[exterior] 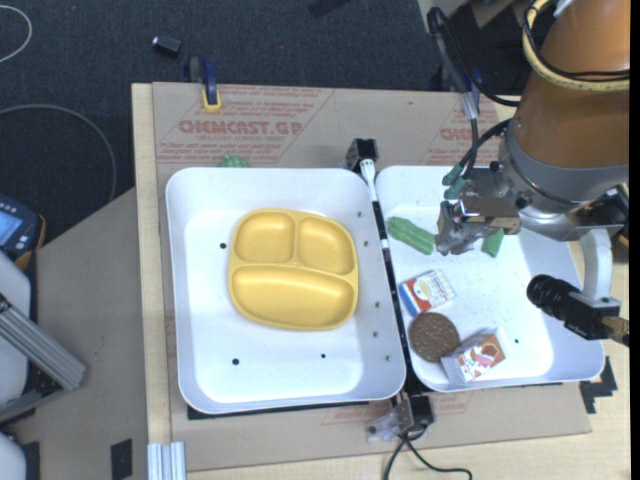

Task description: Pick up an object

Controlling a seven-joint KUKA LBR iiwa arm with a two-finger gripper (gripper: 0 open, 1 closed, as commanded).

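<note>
The hand (458, 236) hangs low over the far part of the right bin (560, 368); whether it is apart or together cannot be told. Just beside it, toward the bin's left wall, lies a green pod-shaped toy (411, 233), and a second small green piece (491, 243) lies on its other side. Nearer the front edge sit a small red-and-white packet (427, 290), a round brown cookie (434, 335) and another small packet (476, 356) at the front rim; their print is too small to read. The left bin (200, 358) holds a yellow divided plate (293, 268) in its middle. The board (260, 123) on the bench under both bins reads "CHEMCAST" in red near its far edge.
</note>
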